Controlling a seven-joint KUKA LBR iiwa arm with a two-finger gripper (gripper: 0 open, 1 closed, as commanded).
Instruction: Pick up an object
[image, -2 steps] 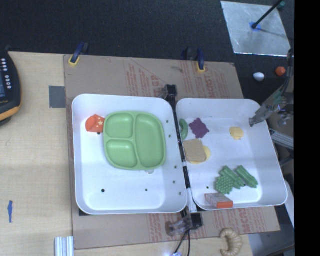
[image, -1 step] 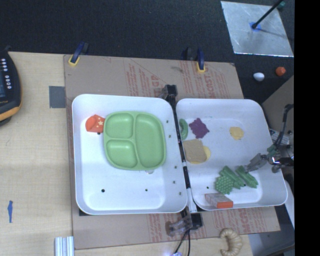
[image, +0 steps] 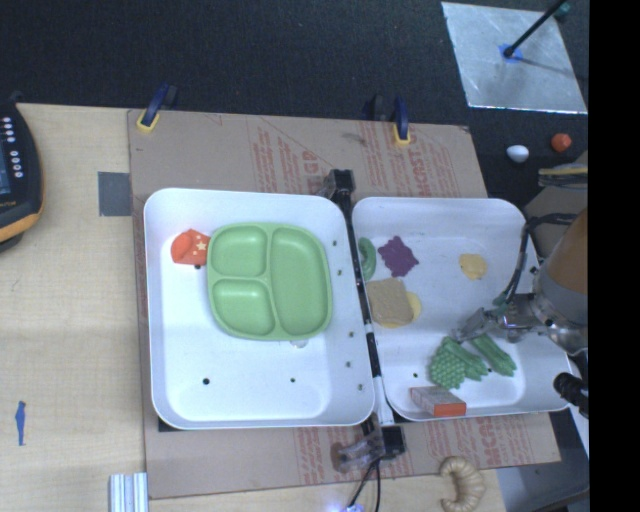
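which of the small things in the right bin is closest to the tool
The bumpy green plastic piece, lying just below-left of the tool. The purple flat shape, tan square sponge and small yellow lump sit farther off.

bins (image: 160, 300): 2 | green divided plate (image: 270, 280): 1 | blue clamps (image: 400, 120): 2 | purple piece (image: 398, 256): 1

The arm (image: 570, 265) reaches in at the frame's right edge, its gripper (image: 490, 325) low at middle right, details perhaps too blurred to read.
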